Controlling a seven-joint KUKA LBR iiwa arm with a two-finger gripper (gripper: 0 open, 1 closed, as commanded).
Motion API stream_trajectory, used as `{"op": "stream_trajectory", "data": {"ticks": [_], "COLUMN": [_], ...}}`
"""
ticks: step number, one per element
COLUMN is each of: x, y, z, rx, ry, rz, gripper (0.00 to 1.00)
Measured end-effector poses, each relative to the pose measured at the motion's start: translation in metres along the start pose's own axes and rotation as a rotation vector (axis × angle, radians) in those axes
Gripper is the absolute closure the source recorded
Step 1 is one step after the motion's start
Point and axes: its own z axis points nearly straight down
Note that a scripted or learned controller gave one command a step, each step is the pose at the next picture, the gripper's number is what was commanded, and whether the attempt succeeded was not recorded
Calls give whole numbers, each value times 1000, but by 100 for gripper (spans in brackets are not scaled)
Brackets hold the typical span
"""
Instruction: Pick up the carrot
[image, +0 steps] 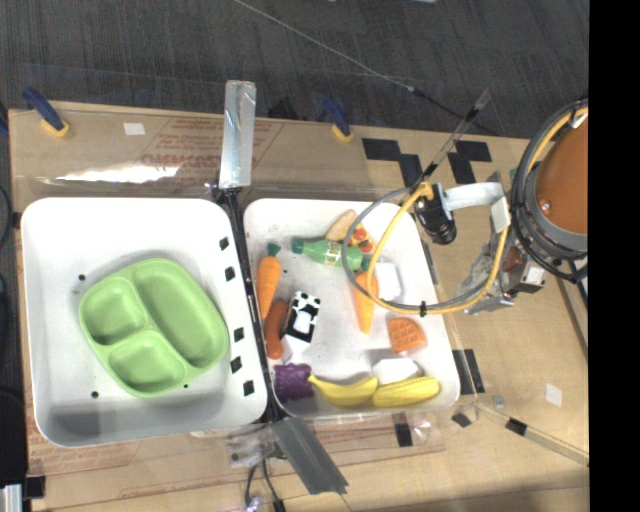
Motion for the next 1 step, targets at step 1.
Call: {"op": "stream_trajectory", "data": {"ticks": [1], "x": [26], "y": [-6], "z": [-4], "rx": [0], "ry": [3], "rz": [-1], "gripper": [100]}}
